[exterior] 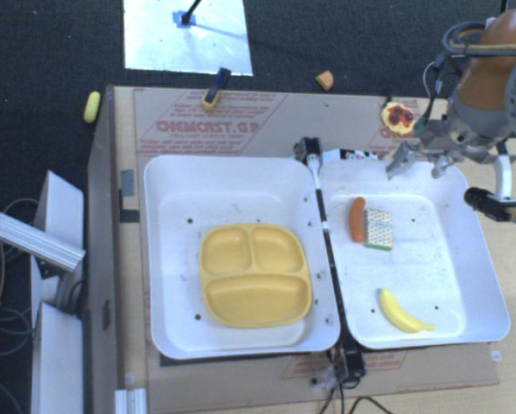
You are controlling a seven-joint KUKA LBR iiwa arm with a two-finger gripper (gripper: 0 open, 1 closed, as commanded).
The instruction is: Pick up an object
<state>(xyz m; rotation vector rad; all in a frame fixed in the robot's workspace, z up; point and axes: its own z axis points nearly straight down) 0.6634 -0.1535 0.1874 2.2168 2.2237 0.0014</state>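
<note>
1. Presently, your gripper (424,158) hovers over the far rim of the right bin (482,270), with the arm coming in from the right. Two pale fingers (399,160) splay apart with a clear gap between them and nothing in it, so you hold no object.

2. Candidate objects lie in the right bin: an orange sausage-shaped piece (356,219) just beside a checked block (379,228), the two near touching, and a yellow banana (402,311) well apart from them toward the near wall. I judge the banana the cleaner target, since it has free space on all sides; the paired items crowd each other and may shift together.

3. The left bin (176,197) bears a yellow divided plate (254,274) lying flat at its middle. Its breadth makes it a poor fit for a two-finger grasp, in my judgement.

4. Outside the bins, a small red and yellow item (399,116) rests on the board behind the gripper. It is too small to identify.

5. Judged progress: approach stage only; no descent into the bin has begun.
</note>
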